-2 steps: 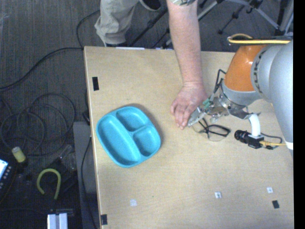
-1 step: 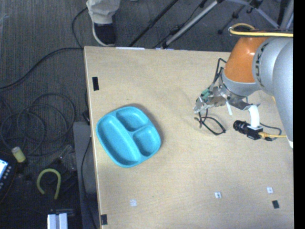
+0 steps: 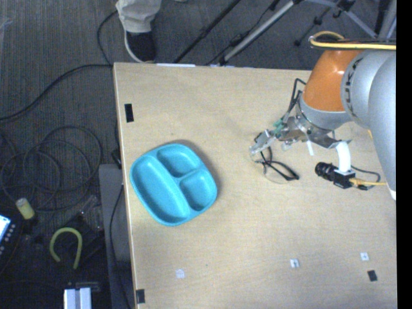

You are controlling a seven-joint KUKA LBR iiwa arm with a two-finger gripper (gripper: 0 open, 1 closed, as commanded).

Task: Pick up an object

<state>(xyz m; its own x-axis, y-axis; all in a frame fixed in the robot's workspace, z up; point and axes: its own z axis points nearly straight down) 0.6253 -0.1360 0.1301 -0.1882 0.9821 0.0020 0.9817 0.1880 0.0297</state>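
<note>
Camera view, right of centre: the gripper (image 3: 260, 147), its opening not to be told and nothing seen held, is placed just beside 1 pair of glasses (image 3: 280, 170), whose thin frame should be straddled squarely before closing.

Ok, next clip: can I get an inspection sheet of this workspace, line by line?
Surface: pale wooden tabletop, with a few small black marks.
Job's things: dark thin-framed eyeglasses, lying towards the right side.
Clutter: blue plastic three-compartment tray, left of centre.
Grippers: gripper right at the eyeglasses' upper left end; no grasp can be made out.
Cables: black cables looped on the floor, left of the table.
Surroundings: grey carpet, a person's dark shoe, tripod legs.
</note>
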